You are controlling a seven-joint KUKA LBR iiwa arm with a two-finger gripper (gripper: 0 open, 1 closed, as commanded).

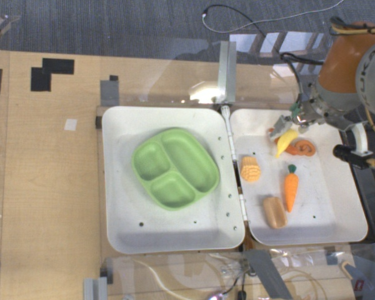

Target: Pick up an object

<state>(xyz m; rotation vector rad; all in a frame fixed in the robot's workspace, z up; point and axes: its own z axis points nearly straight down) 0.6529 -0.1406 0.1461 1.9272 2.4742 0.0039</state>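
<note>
My end effector [286, 127] pinches one banana [285, 142] in the right bin [337, 227], beside one pretzel [304, 148], one carrot [290, 190], one corn cob [250, 168], one bread roll [274, 212]; my arm partly hides the bin's far corner.

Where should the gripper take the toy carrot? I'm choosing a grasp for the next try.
Grip the carrot across its orange body near the middle, coming straight down. It lies flat, long and narrow, green top toward the back, with bare right bin floor on both sides for the fingers.

A wooden bench [44, 186] bears two white bins [131, 230] side by side.
</note>
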